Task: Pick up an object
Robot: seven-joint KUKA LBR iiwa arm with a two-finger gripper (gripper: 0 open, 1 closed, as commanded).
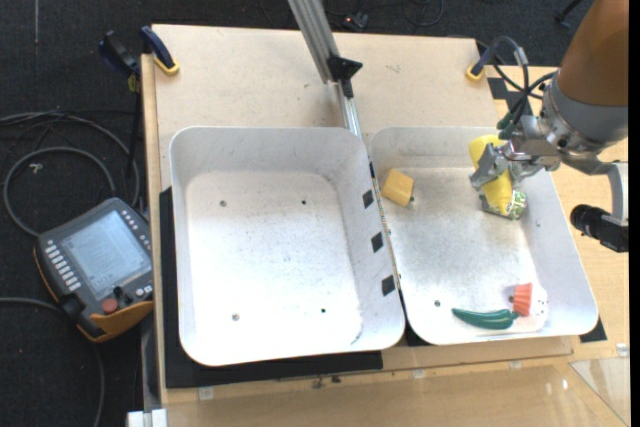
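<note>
Where the bench edge lies nearest, the right bin (570, 255) carries a green, pepper-shaped thing (484, 317) along its near wall, and just beside its right end sits a small orange and white piece (526, 299), the two almost touching. To the left, the left bin (180, 215) shows its speckled white floor, and off the bench on the dark floor at the left rests a teach pendant (98, 260) with a grey screen and an orange rim. Further in, a yellow block (398, 187) lies on the right bin's floor near the wall it shares with the left bin, well apart from everything else. Across from it, toward the right wall, my gripper (493, 177) hangs low over a small cluster: a yellow-green crumpled object (509, 203) just on its near side and a yellow object (481, 153) just on its far side, both so close that I cannot say whether either one is touched. Whether my grip is apart or together I cannot tell, as the metal hides against the yellow behind it. My arm (600, 55) comes in from the right, its orange band above the wrist. Beyond the bins, a grey metal strut (305, 0) slants down to their shared far corner, and yellow-tipped clamps (160, 55) grip the board's far corners.
</note>
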